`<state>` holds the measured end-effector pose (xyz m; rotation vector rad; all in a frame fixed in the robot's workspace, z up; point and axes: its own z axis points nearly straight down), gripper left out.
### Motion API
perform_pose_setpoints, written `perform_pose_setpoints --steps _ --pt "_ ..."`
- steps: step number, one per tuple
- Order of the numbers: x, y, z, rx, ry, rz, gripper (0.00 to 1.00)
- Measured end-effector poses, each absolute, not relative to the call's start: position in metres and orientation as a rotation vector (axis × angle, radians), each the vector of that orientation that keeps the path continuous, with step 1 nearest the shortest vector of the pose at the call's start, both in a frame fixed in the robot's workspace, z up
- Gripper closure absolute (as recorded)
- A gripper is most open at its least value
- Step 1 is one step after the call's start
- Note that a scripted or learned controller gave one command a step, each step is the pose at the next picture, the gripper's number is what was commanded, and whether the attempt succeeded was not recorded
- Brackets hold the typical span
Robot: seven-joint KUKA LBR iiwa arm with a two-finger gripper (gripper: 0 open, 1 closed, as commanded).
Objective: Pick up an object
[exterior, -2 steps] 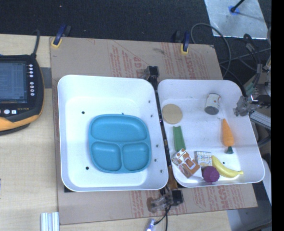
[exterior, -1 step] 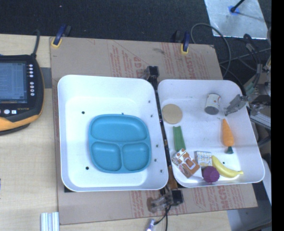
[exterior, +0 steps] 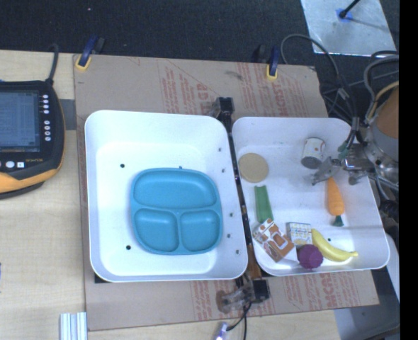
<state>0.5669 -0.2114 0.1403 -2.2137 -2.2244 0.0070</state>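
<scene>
Biggest thing here is the brown cardboard sheet (exterior: pixel 195 83) covering the bench, printed with faded red lettering and clamped at the far edge. On it sit two shallow white plastic bins with rounded corners, side by side. The left bin (exterior: pixel 110 147) holds a glossy blue divided plate (exterior: pixel 175 210), three compartments, soft rounded shape. Off to the left there's a chunky handheld control pad (exterior: pixel 14 137) with a dark screen and orange trim.

The right bin (exterior: pixel 280 133) has all the small stuff. The arm (exterior: pixel 385 119) comes in at the right edge, and its gripper (exterior: pixel 340 165) hangs over the bin's right side, just above the carrot. Can't tell how its fingers are set, too murky there.

The carrot (exterior: pixel 334 197) is smooth orange, tapered, with a little green stub at the near end, lying near the right wall. Then a yellow banana (exterior: pixel 333 248) in the near corner touching a purple round fruit (exterior: pixel 309 256), a flat green strip (exterior: pixel 264 202), a tan disc (exterior: pixel 253 167), two small printed packets (exterior: pixel 283 236), and a little silver can (exterior: pixel 312 150) on its side.
</scene>
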Motion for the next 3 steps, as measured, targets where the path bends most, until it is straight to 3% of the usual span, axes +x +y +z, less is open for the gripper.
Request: perform_pose_setpoints --steps 1,2,3 --pt "0.657 -0.212 0.205 -2.217 -2.226 0.000 0.00" --pt "0.635 -0.207 0.171 -2.215 -2.225 0.006 0.00" --pt "0.656 -0.181 0.186 -2.215 -2.226 0.001 0.00"
